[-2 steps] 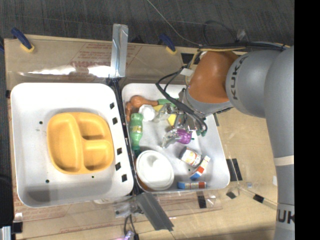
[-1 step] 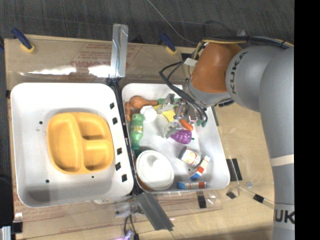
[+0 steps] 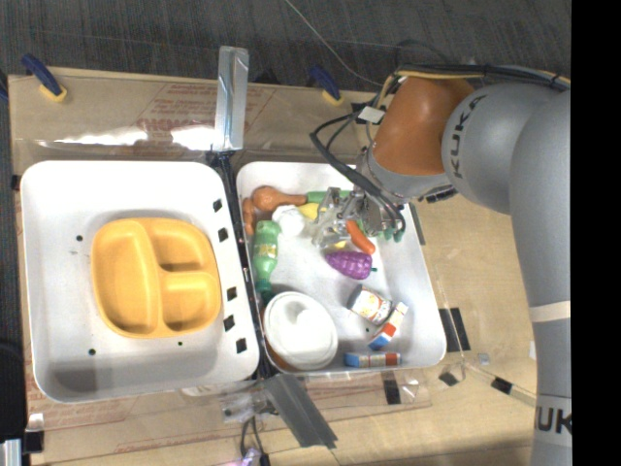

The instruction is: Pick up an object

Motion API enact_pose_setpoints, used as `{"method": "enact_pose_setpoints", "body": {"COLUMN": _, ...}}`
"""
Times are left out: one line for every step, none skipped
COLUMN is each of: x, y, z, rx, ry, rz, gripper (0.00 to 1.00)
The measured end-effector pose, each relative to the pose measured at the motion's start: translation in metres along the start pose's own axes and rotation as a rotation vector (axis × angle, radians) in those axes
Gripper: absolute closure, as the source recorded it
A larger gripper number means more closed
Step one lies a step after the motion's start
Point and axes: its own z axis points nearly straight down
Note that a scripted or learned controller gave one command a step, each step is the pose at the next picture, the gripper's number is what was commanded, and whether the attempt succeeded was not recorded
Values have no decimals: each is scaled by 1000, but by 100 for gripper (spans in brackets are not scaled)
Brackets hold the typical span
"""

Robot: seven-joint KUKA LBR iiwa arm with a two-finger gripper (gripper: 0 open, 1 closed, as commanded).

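My gripper (image 3: 342, 223) hangs low in the upper middle of the right bin (image 3: 419, 289), under the orange wrist band. Its metal fingers stand over a small orange carrot-like piece (image 3: 360, 236) and just above a purple eggplant toy (image 3: 348, 263). I cannot make out whether anything sits between the fingers. A brown pear-shaped toy (image 3: 268, 200), a green bottle (image 3: 264, 253) and a yellow-green piece (image 3: 312, 200) lie to the left of the gripper.
A white bowl (image 3: 299, 326) sits at the right bin's near left. A small white bottle (image 3: 370, 306) and a red and blue marker (image 3: 374, 358) lie near the front. The left bin (image 3: 58, 212) holds a yellow divided tray (image 3: 155, 275).
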Motion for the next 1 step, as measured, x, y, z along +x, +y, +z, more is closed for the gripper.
{"method": "enact_pose_setpoints", "body": {"x": -22, "y": 8, "z": -144, "rx": 2, "ry": -6, "rz": 171, "gripper": 100}}
